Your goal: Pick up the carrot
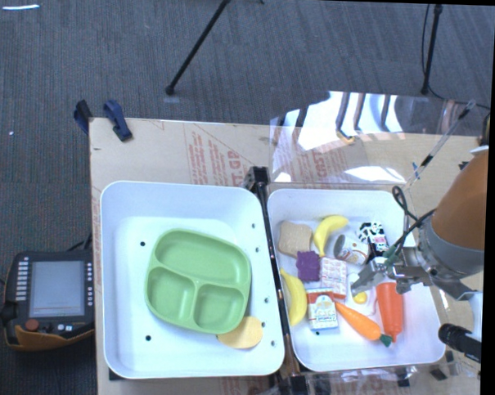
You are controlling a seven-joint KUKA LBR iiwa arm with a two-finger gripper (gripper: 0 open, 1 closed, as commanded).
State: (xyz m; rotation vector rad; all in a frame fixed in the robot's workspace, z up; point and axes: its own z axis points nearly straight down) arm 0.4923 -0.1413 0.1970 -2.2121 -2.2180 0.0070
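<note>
This is a robotics lab or test room, not a home or kitchen. The floor is dark grey ribbed carpet (pixel 114 56), and thin black stand legs (pixel 201 43) cross it at the far side, the sort that carry cameras or lights. The bench is topped with a sheet of brown printed cardboard (pixel 200 150), with a blue clamp (pixel 117 120) at its far left corner. Two shallow white plastic bins (pixel 115 228) sit side by side on it, and a clear plastic screen (pixel 357 132) stands beyond the right bin. On the floor at the left lies a grey handheld control pendant with a screen (pixel 51 299), cabled, as used to run an industrial arm
</note>
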